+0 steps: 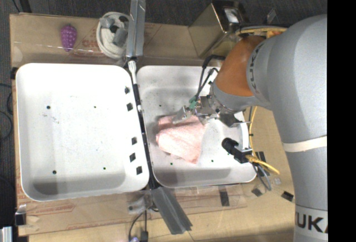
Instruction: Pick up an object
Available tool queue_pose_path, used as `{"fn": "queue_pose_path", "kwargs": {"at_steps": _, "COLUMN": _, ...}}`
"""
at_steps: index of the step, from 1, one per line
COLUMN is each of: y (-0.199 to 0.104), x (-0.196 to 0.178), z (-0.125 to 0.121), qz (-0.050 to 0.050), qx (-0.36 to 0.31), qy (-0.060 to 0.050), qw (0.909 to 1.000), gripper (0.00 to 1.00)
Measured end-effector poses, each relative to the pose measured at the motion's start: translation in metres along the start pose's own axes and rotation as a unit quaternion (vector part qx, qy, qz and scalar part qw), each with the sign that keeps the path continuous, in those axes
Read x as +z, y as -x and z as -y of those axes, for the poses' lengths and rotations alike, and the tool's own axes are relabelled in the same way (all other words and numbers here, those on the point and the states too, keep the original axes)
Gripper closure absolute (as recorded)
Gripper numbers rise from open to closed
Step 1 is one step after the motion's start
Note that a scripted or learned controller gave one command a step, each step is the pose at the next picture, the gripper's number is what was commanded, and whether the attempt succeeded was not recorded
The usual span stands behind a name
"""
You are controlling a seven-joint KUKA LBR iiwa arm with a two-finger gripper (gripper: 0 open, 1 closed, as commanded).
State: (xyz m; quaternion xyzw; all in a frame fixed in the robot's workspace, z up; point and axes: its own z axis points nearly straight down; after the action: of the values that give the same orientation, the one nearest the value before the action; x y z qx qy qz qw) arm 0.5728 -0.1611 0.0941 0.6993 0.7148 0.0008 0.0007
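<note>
A pink, soft-looking object (pixel 181 141) lies in the right bin (pixel 167 82), near its middle and toward the front. My gripper (pixel 188 115) reaches in from the right and sits just above the object's upper edge, close to or touching it. The grey arm with its orange band (pixel 240 68) hangs over the right side of that bin and hides part of its floor.
The left bin (pixel 72 129) stands beside the right one, split from it by a ridge with black clips. Behind the bins on the bench are a purple object (pixel 68 36), a white coil (pixel 113 32) and a brown box (pixel 214 24). Yellow cables (pixel 261 164) trail at the right bin's front right.
</note>
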Motion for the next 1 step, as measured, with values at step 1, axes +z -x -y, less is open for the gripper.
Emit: {"fn": "queue_pose_path", "kwargs": {"at_steps": 1, "y": -0.0038, "x": 0.0001, "z": 0.0084, "qz": 0.000, "qx": -0.054, "qy": 0.000, "qw": 0.9985, "gripper": 0.00}}
